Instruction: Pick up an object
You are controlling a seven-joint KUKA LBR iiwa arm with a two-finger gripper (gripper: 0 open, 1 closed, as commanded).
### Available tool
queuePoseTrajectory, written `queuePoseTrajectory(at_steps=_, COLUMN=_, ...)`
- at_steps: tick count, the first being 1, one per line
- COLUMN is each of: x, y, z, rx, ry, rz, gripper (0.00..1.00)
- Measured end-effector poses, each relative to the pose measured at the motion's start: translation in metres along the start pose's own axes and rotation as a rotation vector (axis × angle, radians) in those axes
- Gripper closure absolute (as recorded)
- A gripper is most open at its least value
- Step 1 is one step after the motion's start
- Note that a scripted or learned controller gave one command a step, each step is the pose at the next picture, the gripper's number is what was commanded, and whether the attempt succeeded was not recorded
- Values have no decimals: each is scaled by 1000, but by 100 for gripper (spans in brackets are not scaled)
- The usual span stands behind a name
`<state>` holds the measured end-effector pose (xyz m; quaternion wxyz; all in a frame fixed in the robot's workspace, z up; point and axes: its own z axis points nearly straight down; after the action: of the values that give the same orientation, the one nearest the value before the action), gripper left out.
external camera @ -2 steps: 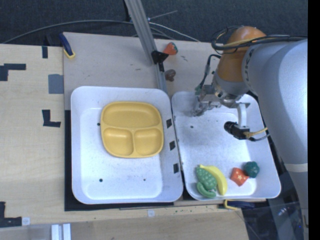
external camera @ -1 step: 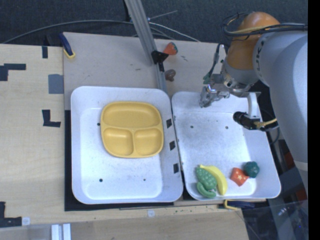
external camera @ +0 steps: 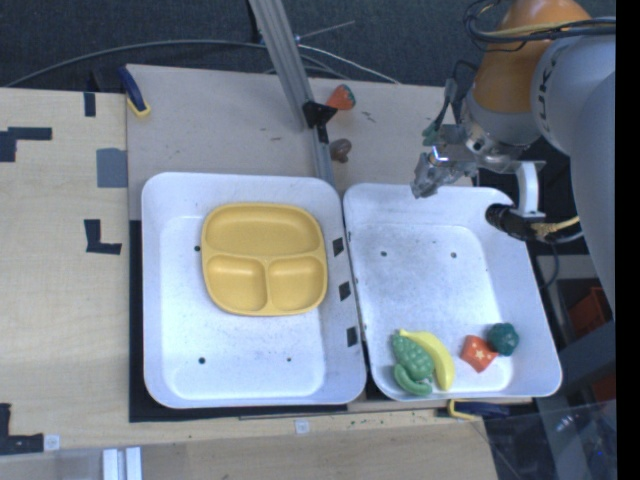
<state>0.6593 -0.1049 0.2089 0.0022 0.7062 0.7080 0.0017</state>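
My gripper hangs over the far rim of the right bin, pointing down and left, with nothing visible between its fingers. In the near corner of that bin lie a green toy vegetable, a yellow banana, a small red piece and a dark green round piece. These objects sit well away from the gripper, toward the bin's front edge.
The left bin holds a yellow divided plate. A metal pole rises behind the bins, with a small orange object and a brown one on the bench near its base. The arm's cables hang along the right bin's right side.
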Motion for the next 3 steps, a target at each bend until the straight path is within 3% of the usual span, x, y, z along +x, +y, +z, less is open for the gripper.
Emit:
queuePoseTrajectory(at_steps=1, x=1, y=2, z=-54, rx=0, ry=0, rz=0, gripper=100)
queuePoseTrajectory(at_steps=3, x=94, y=-59, z=-26, rx=11, ry=2, rz=-3, gripper=100)
